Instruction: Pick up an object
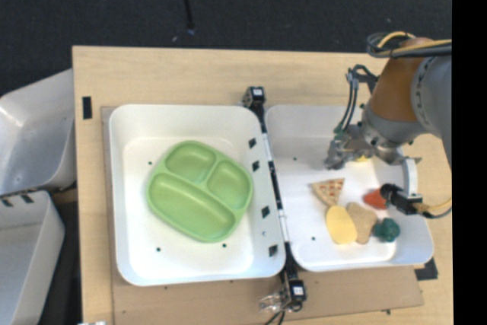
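Nearest the lens, at the lower middle of the frame, a small black clip [294, 288] sits at the bottom end of the seam where the two shallow white bins meet. Left of that seam the left bin [129, 255] holds a green divided plate [199, 190] lying flat and slightly turned, with one long compartment and two smaller ones. Right of the seam the right bin [304, 133] carries a cluster of small toy foods in its lower right part: a triangular pizza slice [329, 191], a yellow oval piece [341, 225] just below it, a tan piece [363, 221] touching the yellow one, a dark green piece [386, 230] beside the tan one, and a red piece [374, 199] above them. From the right edge of the frame the grey arm [430, 91] with its orange band [394, 91] reaches over the right bin, and the gripper [338, 152] hangs low over the bin floor just above and apart from the pizza slice. Whether the claw is apart or together cannot be told from this angle, and nothing is seen between its tips. A wooden bench [152, 72] bears both bins, with black floor beyond it at the top.
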